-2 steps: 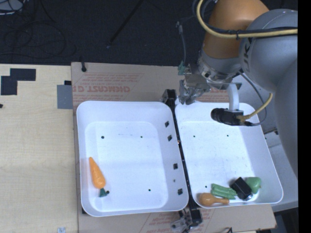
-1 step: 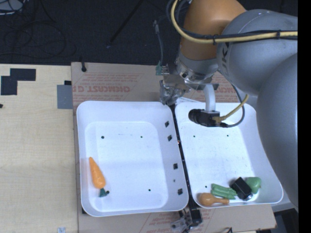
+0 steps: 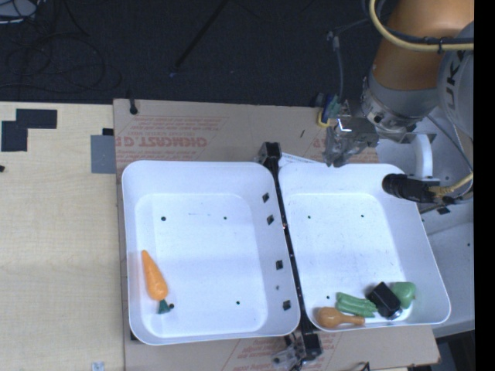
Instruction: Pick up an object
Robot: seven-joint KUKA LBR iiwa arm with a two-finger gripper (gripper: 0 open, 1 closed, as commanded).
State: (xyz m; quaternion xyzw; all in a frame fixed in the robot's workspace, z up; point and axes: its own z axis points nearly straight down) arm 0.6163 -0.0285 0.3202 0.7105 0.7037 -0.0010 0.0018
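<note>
Two smooth white bins; tapered orange carrot left; end effector grip unreadable.

Two white bins with small dark dots on their floors sit on brown cardboard printed with red lettering. In the left bin lies an orange carrot with a dark green tip; in the right bin — at its near edge — are a tan-orange pear shape, a green pod, a black block and a green piece. Behind the right bin, the arm is grey with an orange band — the bench is pale wood.
</note>
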